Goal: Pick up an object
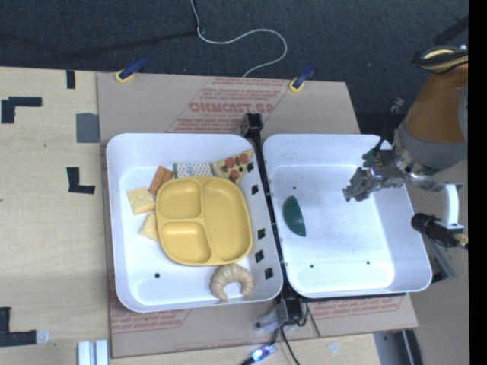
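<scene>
A dark green oval object (294, 216) lies in the right bin (380, 276), near its left wall. My gripper (358, 188) hangs over the right part of that bin, well to the right of the green object and apart from it. Nothing shows between its fingers. In the left bin (125, 280) a yellow divided plate (204, 220) sits in the middle, with a tan croissant (231, 280) in front of it and a pizza slice (236, 163) behind it.
Crackers and a toast-like piece (141, 201) lie left of the plate. A black divider (262, 196) separates the bins. A white cable (243, 40) loops at the back. The arm's orange band (441, 109) rises at the right edge.
</scene>
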You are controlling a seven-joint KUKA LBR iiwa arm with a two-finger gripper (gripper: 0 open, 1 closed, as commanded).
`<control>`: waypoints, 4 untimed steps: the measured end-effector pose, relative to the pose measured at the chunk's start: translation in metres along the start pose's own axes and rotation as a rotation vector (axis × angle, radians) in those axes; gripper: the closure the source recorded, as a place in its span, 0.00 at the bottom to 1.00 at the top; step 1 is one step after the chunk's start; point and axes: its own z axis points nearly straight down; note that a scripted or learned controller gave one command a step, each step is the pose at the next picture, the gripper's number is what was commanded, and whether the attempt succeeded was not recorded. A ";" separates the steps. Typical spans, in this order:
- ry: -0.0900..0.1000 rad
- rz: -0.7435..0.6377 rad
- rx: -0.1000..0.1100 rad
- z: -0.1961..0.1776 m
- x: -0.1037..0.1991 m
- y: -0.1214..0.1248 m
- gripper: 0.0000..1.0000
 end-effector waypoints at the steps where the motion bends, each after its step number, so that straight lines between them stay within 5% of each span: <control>1: 0.000 -0.001 -0.001 -0.011 0.045 0.031 1.00; 3: 0.000 0.000 -0.002 -0.014 0.133 0.087 1.00; 4: -0.002 0.003 0.002 -0.002 0.157 0.086 1.00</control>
